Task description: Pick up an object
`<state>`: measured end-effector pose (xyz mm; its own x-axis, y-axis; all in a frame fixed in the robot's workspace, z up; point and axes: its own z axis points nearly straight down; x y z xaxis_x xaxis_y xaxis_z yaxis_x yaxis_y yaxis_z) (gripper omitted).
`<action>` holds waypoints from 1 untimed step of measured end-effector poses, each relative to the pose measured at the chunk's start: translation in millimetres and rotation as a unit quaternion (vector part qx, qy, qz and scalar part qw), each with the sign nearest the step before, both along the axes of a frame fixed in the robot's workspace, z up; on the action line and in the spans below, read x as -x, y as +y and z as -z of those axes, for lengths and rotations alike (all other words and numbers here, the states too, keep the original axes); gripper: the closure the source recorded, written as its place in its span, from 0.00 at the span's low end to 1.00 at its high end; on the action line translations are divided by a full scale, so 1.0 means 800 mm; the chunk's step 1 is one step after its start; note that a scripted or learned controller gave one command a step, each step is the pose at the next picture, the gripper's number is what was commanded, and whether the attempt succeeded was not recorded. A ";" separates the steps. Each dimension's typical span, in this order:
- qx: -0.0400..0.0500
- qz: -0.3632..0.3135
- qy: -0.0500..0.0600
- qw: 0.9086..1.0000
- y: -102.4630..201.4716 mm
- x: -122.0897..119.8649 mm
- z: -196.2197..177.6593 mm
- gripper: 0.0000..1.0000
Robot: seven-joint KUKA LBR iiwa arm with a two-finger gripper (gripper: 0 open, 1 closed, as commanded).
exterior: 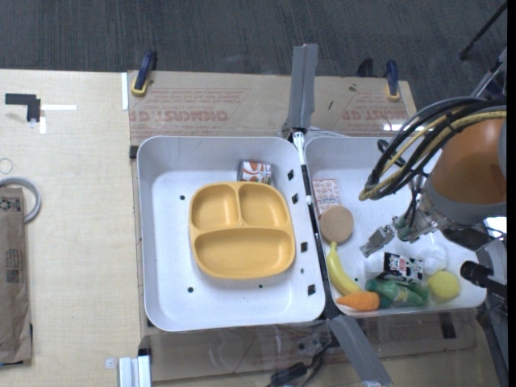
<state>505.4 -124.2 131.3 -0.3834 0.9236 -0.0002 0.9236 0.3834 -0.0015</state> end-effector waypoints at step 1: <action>0.001 0.051 -0.001 0.999 -0.029 -0.087 -0.053 0.00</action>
<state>574.6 -147.8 173.5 -0.2881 0.9576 -0.0027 0.9576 0.2881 -0.0001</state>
